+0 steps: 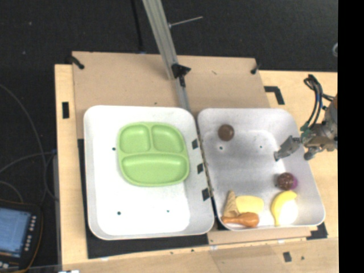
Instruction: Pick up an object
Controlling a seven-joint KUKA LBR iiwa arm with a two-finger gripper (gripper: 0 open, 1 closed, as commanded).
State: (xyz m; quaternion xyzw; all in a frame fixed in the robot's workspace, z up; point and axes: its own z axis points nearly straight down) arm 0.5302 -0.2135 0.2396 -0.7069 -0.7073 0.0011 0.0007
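The right bin [250,152] holds several small items. A brown ball [226,132] lies near its back left. A dark maroon berry [286,181] sits toward the right wall. Along the front are a yellow banana [284,207], a pale yellow block [250,203], a tan cone [230,202] and an orange piece [243,219]. My gripper [298,151] hovers over the bin's right side, just behind the berry. It is open, with nothing between its fingers [285,148].
The left bin [102,209] carries a green divided plate [153,154]. A metal pole [162,33] slants down to the seam between the bins. Cables [315,104] hang by the wrist at the right.
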